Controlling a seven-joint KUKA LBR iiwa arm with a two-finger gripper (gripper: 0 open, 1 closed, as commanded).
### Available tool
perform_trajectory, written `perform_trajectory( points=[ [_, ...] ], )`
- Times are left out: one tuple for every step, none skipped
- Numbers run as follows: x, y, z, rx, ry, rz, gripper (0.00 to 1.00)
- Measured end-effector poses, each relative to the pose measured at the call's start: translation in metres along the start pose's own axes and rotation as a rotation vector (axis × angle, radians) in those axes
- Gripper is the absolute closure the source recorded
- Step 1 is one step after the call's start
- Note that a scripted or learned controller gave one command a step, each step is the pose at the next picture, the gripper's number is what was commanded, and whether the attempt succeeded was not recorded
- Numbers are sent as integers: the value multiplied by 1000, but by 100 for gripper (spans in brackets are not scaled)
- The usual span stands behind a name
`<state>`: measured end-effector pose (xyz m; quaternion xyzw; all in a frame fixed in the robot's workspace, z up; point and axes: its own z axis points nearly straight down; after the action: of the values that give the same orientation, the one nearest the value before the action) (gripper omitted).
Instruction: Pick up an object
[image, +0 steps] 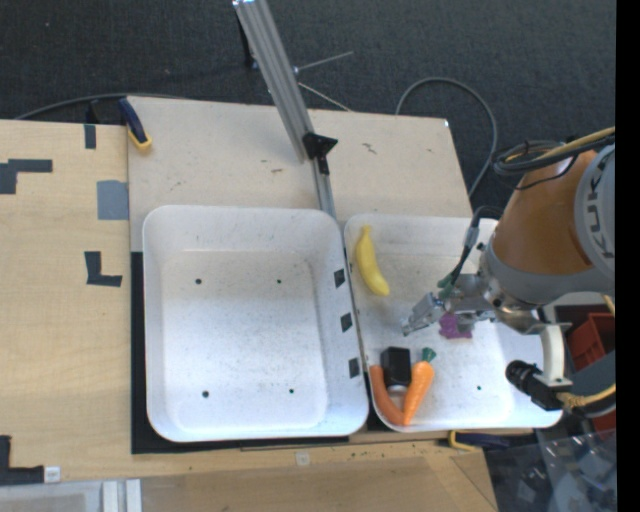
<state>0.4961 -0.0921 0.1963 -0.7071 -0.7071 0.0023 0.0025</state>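
Note:
The right bin (420, 240) holds a yellow banana (371, 262) at its upper left. A small black block (396, 364) lies near its lower left, with an orange carrot with a green top (417, 388) and a second orange piece (384, 395) against the front wall. A small purple object (455, 324) lies mid-bin. My gripper (430, 312) hangs just over the right bin, right beside the purple object on its left side. The arm's orange wrist band (545, 235) rises to the right of it.
The left bin (240, 235) sits beside the right one. A metal pole (285, 90) slants down from the top to the gap between the bins. Cables (470, 100) loop at the back right. A black fitting (530, 385) sits at the right bin's lower right.

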Motion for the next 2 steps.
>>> perform_trajectory(
  points=[
    [-6, 7, 53, 1, 0, 0, 0],
    [-5, 6, 106, -1, 0, 0, 0]
  ],
)
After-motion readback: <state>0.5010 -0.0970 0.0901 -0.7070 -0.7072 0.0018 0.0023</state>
